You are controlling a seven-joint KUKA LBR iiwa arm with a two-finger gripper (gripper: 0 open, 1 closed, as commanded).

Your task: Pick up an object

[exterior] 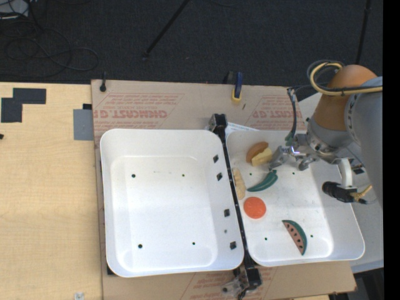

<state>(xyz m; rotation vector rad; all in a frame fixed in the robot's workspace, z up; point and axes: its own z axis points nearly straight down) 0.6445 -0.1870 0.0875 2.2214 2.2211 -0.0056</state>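
The right bin [350, 245] holds several small objects. A tan bread-like piece [257, 152] lies at its far left, and a green chili pepper [264, 181] sits just below it. A red-orange round object [254, 208] rests near the divider. A watermelon slice [295, 235] is toward the front, and a tan stick [238, 183] lies along the left wall. My gripper [289, 160] hovers over the far part of this bin, just right of the bread piece. Its fingers are spread, with nothing between them.
The left bin [112, 167] stands beside the right one, with a black clamp strip [228, 192] running between them. Both rest on a cardboard sheet [162, 108]. The grey arm with its orange band [350, 83] comes in over the right bin's far right corner.
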